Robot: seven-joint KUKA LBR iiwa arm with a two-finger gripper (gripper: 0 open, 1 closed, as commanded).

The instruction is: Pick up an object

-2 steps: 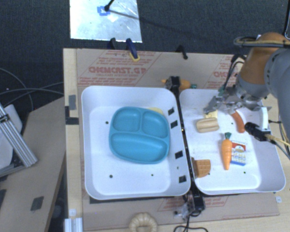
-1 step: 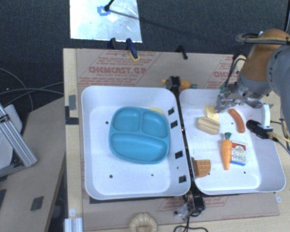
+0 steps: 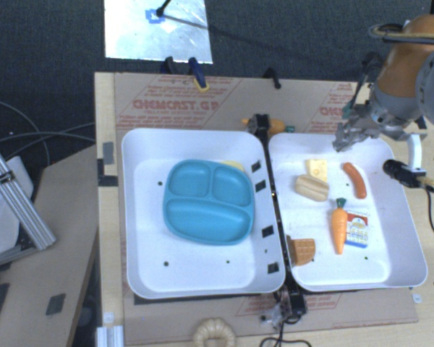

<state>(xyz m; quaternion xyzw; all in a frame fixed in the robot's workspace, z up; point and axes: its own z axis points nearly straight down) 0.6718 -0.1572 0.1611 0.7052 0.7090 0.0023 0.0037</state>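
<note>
The right bin (image 3: 401, 266) holds several toy foods: a cheese wedge (image 3: 317, 169), a bread roll (image 3: 312, 188), a red sausage (image 3: 354, 180), a carrot (image 3: 338, 228), a small milk carton (image 3: 356, 230) and a waffle piece (image 3: 301, 251). My gripper (image 3: 345, 140) hangs over the bin's back edge, up and to the right of the cheese, touching none of them. Nothing is seen between its fingers.
The left bin (image 3: 145, 266) carries a blue divided plate (image 3: 208, 201) with a yellowish item (image 3: 233, 165) peeking out behind it. A black clamp (image 3: 261, 123) sits at the back of the divider between bins. The arm (image 3: 405, 71) comes in from the upper right.
</note>
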